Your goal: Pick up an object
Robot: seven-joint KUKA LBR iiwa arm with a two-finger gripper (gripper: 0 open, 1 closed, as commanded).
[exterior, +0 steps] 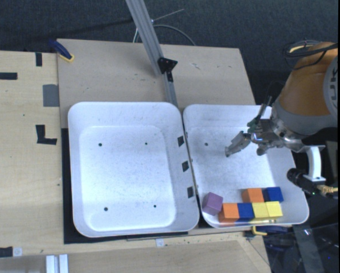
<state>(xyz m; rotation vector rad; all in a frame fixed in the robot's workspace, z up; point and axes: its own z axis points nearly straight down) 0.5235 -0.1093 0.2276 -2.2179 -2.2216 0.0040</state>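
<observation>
The gripper (pixel 238 145) hangs empty over the right bin (pixel 215 124), fingers seemingly parted; next, descend toward the blocks (pixel 252 205).

Arm (pixel 306 104) showing rounded grey casing with broad orange band (pixel 306 87) wrapping bulbous upper section. Thin dark cable (pixel 303 45) looping over orange top. Grey collar narrowing toward wrist, giving way to cluttered metallic hardware; finer detail blurring. Gripper (pixel 236 146) appearing dull grey-silver, slim tapered fingers (pixel 233 148) running out to pointed ends. White bracket-like part (pixel 314 165) and black fitting (pixel 298 178) sitting beneath grey body.
</observation>
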